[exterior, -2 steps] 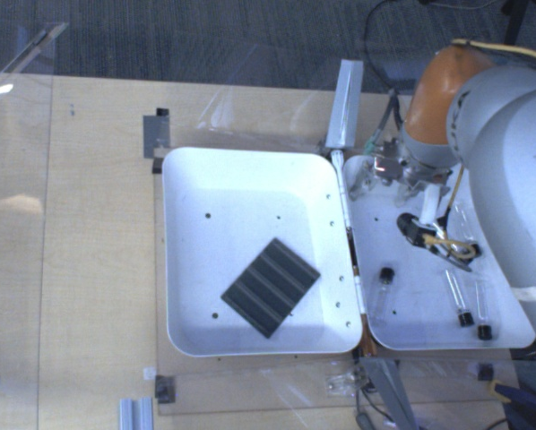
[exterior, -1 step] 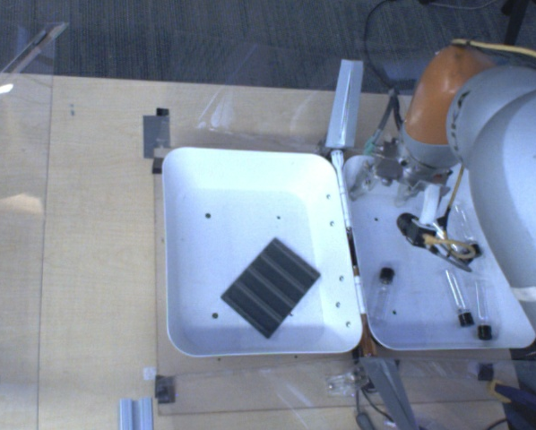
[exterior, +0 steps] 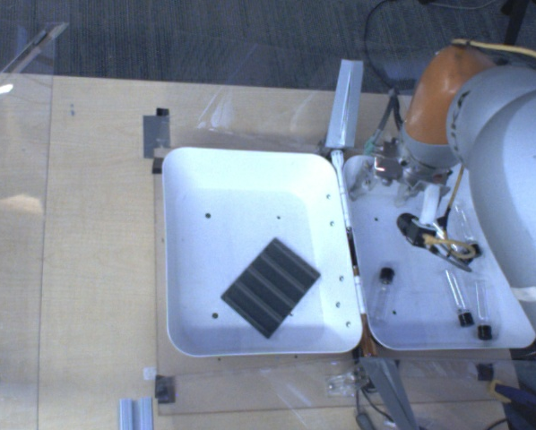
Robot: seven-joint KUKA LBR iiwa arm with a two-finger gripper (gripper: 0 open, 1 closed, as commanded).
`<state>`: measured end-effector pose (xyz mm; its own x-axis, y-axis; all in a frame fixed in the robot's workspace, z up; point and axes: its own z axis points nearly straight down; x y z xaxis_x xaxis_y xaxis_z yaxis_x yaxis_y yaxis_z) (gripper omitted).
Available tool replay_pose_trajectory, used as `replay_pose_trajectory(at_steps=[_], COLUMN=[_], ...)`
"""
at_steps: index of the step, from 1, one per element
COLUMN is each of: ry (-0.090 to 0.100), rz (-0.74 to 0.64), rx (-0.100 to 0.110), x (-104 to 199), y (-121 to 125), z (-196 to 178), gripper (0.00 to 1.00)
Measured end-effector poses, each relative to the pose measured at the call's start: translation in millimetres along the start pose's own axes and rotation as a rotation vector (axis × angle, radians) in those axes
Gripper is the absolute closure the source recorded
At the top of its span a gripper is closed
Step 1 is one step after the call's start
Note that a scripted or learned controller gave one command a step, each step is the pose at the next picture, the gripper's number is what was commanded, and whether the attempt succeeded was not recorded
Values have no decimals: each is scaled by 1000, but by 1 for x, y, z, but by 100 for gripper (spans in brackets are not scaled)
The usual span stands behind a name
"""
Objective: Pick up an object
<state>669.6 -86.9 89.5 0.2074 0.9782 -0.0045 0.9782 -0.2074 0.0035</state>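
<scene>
A dark grey ribbed rectangular block (exterior: 271, 287) lies at a slant in the left white bin (exterior: 187, 177), toward its front. My gripper (exterior: 427, 206) hangs over the back part of the right white bin (exterior: 501, 337), below the orange band of the arm. A small clear vial with a black cap (exterior: 385, 279) lies on that bin's floor, to the front left of the gripper. Two thin clear tubes with black caps (exterior: 470, 307) lie near the bin's front right. Nothing is seen held in the gripper.
The grey arm covers the right bin's right side. A metal rail (exterior: 345, 106) stands behind the gap between the bins. A clear plastic piece (exterior: 358, 179) sits at the right bin's back left corner. The wooden bench (exterior: 71, 240) stretches to the left.
</scene>
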Motion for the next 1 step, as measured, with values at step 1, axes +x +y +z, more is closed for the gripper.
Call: replay_pose_trajectory(at_steps=[1], ry=[0], rz=[0], rx=[0], x=[0], y=[0], z=[0], gripper=[0])
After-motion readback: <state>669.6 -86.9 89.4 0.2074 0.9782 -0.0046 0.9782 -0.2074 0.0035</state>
